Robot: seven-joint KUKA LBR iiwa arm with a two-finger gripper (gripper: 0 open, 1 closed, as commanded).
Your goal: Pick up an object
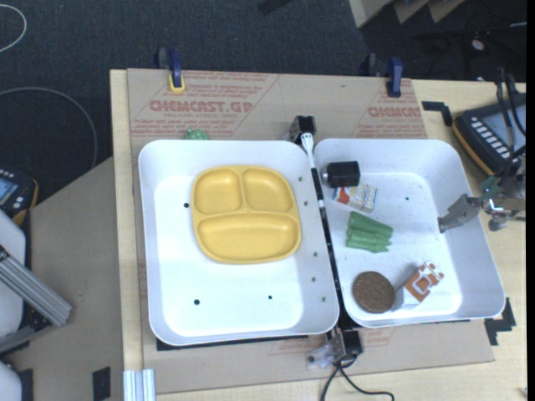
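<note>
Pick not yet begun, judging by layout. Gripper [462, 213] at right bin [468, 174] right rim, holding nothing; finger state impossible to tell. All candidates lying in right bin: green piece [369, 232] centre, brown disc [373, 291] near front edge, black block [343, 175] back-left corner. Left bin [167, 257]: yellow tray [246, 214].

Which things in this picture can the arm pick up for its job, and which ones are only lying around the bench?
For the job, in the right bin:
black block
small white packet
green piece
brown disc
orange and white item
yellow divided plate, in the left bin

Just lying about:
blue clamps
pendant
cable
</note>
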